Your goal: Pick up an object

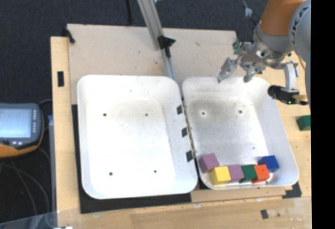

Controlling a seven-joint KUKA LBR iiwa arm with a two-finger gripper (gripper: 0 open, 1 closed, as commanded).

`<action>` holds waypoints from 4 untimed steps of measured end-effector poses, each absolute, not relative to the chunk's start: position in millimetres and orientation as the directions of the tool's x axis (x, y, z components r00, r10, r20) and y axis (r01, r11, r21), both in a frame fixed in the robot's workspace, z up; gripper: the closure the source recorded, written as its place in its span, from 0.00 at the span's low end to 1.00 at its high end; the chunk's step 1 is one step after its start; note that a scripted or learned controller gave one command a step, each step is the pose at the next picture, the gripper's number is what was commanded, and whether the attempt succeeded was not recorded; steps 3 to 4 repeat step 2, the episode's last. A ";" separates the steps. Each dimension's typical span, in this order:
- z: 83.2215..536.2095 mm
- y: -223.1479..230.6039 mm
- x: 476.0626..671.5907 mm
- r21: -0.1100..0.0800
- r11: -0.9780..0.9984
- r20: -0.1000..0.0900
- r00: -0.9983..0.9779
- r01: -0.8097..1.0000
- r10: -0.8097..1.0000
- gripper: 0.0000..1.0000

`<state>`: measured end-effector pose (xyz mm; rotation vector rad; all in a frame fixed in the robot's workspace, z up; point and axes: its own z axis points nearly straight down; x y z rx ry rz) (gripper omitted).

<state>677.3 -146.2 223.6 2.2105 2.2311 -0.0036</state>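
My gripper [235, 74] hangs over the far rim of the right bin [272, 112], its two fingers spread apart and nothing between them. Far from it, along the near edge of that bin, lies a row of small blocks: a purple one [209, 161], a yellow one [220, 174], a second purple one [236, 172], a green one [248, 173], an orange one [261, 172] and a blue one [269, 162].
The left bin [131, 133] sits beside the right one. A slanted metal rail [149, 10] rises from behind the seam between the bins. A grey handheld unit [18, 126] lies off the bench's left edge. A small green thing [303, 123] sits at the right.
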 end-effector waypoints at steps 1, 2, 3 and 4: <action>363.9 -165.1 645.0 0.010 0.000 -0.004 0.000 1.000 1.000 0.00; 389.9 -173.8 623.2 0.005 -0.001 -0.002 0.001 1.000 1.000 0.00; 389.9 -173.8 623.2 0.005 -0.001 -0.002 0.001 1.000 1.000 0.00; 389.9 -173.8 623.2 0.005 -0.001 -0.002 0.001 1.000 1.000 0.00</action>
